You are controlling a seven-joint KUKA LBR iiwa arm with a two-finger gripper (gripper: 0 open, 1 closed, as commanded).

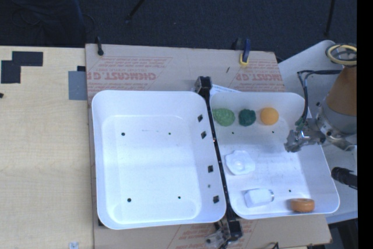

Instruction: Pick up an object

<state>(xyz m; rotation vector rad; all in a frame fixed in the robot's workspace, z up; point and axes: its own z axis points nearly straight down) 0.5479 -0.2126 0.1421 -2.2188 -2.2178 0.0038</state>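
Six things are sitting in my right bin (319, 195). Nearest: one orange disc (302, 204) against the front rim, one white block (258, 196), one white lump (239, 161) mid-floor. Farthest: three balls: light green (224, 117), dark green (247, 117), orange (268, 116). My gripper (293, 143) is hovering at the right edge; its grip I cannot tell.

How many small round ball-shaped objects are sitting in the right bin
3, in a row along the far side of the right white bin: a light green ball nearest the divider, a dark teal ball in the middle, an orange ball towards the arm.
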